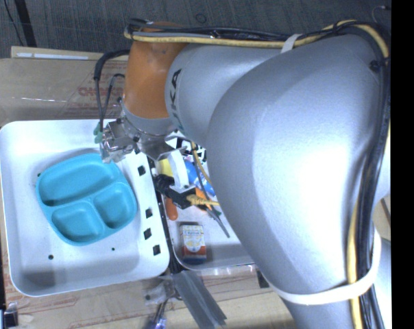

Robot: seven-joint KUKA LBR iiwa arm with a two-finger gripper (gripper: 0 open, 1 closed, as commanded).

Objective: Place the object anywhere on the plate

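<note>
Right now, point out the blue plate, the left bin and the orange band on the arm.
blue plate [87, 199]: camera view, on the ridge between its compartments.
left bin [15, 204]: camera view, on its bare white floor left of the plate.
orange band [147, 81]: camera view, on its side.

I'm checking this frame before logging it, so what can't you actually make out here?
- End effector: small and blurred in the camera view; whether it grips anything cannot be told.
- Right bin: mostly covered by the grey arm.
- Items in that bin: a partly hidden jumble, hard to identify.
- Blue plate in the left bin: its upper right corner is hidden by the end effector.
</note>
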